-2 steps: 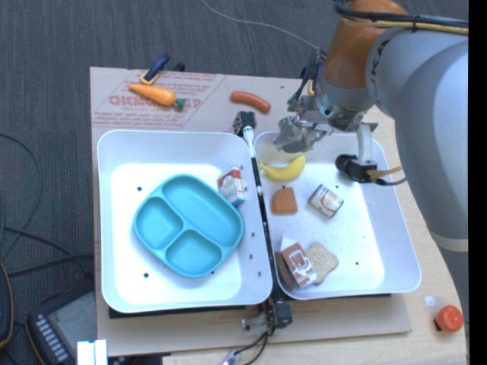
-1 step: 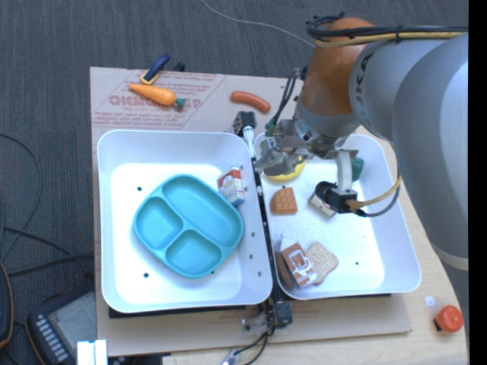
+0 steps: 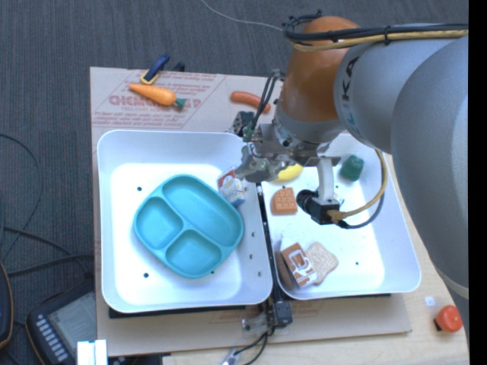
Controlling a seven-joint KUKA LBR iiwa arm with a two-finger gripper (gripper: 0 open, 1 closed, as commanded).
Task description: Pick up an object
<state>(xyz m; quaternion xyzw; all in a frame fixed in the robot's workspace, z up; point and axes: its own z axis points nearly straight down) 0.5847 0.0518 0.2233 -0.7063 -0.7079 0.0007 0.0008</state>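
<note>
Two white bins sit side by side, and the claw (image 3: 245, 175) hangs over their shared rim, a small crumpled white-and-red object (image 3: 230, 187) just beside it in the left bin (image 3: 106, 204); whether the claw grips it cannot be told. Nearby lie a yellow piece (image 3: 290, 172), an orange waffle block (image 3: 284, 201) and a blue divided plate (image 3: 189, 225).

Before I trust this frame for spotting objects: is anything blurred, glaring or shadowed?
Camera view: lighting is even and soft, with the white left bin bright but not blown out; the blue divided plate is sharp with a mild sheen; the arm, close to the lens, looks large and slightly soft; the gripper area is cluttered, and the small object beside it is hard to identify.
</note>
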